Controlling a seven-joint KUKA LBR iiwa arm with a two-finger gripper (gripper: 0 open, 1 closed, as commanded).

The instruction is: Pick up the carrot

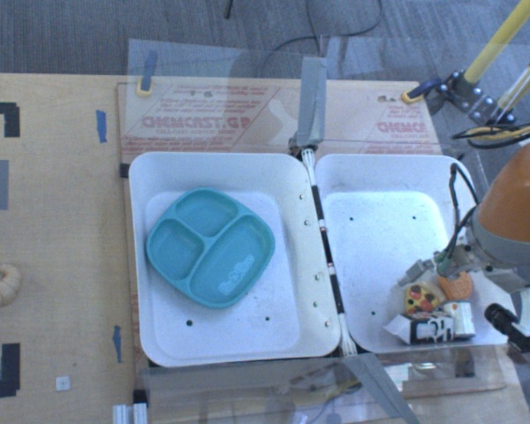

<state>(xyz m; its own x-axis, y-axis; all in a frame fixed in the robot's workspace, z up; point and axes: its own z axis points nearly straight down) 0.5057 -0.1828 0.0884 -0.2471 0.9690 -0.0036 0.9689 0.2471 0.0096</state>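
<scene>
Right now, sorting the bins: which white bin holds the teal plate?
The left bin; the teal divided plate lies in it. The right bin holds small toys.

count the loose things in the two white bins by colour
teal: 1, the teal three-compartment plastic plate in the left bin
orange: 1, the small orange carrot-like piece in the right bin, by the end effector
yellow and red: 1, the spotted toy piece
white and black: 1, the small packet
total: 4

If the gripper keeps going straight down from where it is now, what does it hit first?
Most likely the carrot, the orange piece just under the gripper in the right bin. Depth is unclear here; the toy beside it is close.
</scene>
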